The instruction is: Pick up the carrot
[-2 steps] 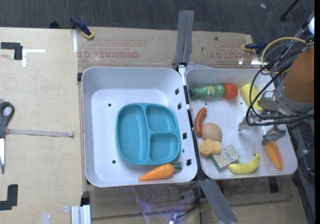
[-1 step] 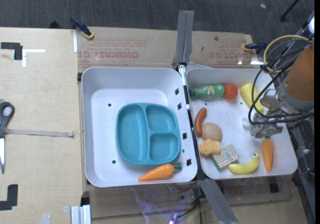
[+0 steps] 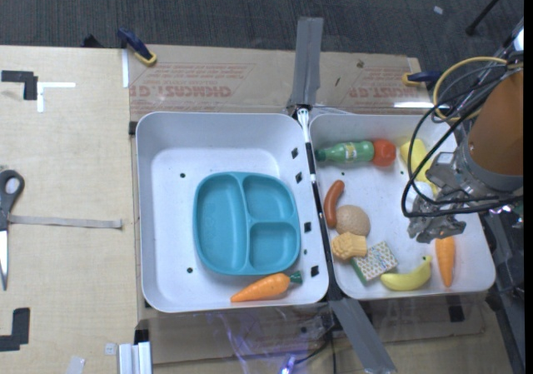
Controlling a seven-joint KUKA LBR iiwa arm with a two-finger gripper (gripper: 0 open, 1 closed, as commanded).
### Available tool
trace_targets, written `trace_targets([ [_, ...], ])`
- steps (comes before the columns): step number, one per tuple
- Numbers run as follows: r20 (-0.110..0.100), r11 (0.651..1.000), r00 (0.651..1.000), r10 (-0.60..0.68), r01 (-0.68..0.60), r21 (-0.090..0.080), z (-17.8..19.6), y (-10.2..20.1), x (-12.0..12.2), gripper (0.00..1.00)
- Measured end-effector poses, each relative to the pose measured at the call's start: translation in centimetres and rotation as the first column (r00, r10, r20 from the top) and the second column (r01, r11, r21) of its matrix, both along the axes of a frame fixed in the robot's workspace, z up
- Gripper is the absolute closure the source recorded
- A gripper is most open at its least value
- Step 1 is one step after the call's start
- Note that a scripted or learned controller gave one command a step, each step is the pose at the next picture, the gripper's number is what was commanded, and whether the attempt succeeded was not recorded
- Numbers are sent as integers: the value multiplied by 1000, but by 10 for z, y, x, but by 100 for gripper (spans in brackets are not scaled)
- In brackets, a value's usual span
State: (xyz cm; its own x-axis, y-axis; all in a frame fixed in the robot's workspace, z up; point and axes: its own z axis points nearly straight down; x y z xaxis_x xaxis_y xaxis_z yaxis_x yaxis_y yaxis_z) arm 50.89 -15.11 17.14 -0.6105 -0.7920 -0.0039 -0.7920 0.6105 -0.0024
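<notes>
Two carrots are in view. One orange carrot (image 3: 445,261) lies upright in the picture near the right bin's front right corner, beside a banana (image 3: 407,278). My gripper (image 3: 435,229) hovers right at this carrot's upper end, and its dark metal covers the carrot's top. A second carrot with a green top (image 3: 263,286) lies along the front wall of the left bin (image 3: 150,197), just below a teal divided plate (image 3: 247,222) and far from the gripper.
The right bin (image 3: 476,282) also holds a green bottle (image 3: 346,152), a red tomato (image 3: 384,152), a yellow fruit (image 3: 414,156), a sausage (image 3: 333,201), a tan bun (image 3: 353,220), a cracker (image 3: 349,245) and a checkered sandwich (image 3: 375,261). Cables loop above the wrist.
</notes>
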Motion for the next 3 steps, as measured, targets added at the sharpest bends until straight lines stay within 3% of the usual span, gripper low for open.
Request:
trace_targets([
  [1, 2, 991, 991, 134, -134, 0, 28, -68, 83, 100],
  [2, 1, 991, 991, 135, -135, 1, 28, -68, 83, 0],
  [3, 0, 968, 968, 251, -251, 0, -59, -69, 56, 0],
])
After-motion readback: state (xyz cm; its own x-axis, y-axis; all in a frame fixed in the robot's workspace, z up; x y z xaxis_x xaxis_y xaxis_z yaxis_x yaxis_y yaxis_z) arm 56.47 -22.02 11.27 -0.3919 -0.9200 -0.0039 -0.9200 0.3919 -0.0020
